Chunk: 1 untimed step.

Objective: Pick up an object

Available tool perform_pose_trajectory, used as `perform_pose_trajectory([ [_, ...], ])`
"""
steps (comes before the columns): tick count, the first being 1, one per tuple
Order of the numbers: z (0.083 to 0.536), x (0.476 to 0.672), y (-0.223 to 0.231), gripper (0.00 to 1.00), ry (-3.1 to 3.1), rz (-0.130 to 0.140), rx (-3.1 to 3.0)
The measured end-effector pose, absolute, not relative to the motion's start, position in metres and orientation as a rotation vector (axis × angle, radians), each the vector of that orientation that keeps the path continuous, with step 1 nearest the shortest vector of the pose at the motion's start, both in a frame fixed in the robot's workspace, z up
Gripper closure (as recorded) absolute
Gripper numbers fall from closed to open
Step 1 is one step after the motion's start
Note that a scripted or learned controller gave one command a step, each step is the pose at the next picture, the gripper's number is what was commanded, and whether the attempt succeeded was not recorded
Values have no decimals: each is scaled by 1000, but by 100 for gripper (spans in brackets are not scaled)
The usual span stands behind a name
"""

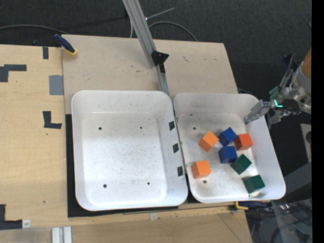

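left bin (81, 135) beside right bin (263, 130) | blocks (228, 148) in right bin | hand (266, 113) over its right rim

Wooden bench on a dark carpeted floor.
A pale plywood bench top (30, 135) fills the 9 o'clock side; dark floor (243, 14) spreads toward 12 and 3 o'clock.

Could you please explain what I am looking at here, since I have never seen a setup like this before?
One camera looks down at a slant on a wooden bench bearing two shallow white bins. The robot arm reaches in from the right; its gripper hangs over the right bin's upper right corner, with nothing visibly held. That bin holds seven small cubes: three orange cubes, two blue cubes and two green cubes. The left bin sits beside it. The metal pole above the bins looks like a stand.
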<state>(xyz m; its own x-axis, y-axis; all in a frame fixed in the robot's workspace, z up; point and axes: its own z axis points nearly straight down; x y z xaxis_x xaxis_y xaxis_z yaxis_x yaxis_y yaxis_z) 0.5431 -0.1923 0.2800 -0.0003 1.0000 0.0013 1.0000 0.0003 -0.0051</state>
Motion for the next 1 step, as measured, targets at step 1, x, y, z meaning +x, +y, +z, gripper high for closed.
perform_pose_trajectory([
  [1,282,544,-192,0,-2223,1,-2219],
])
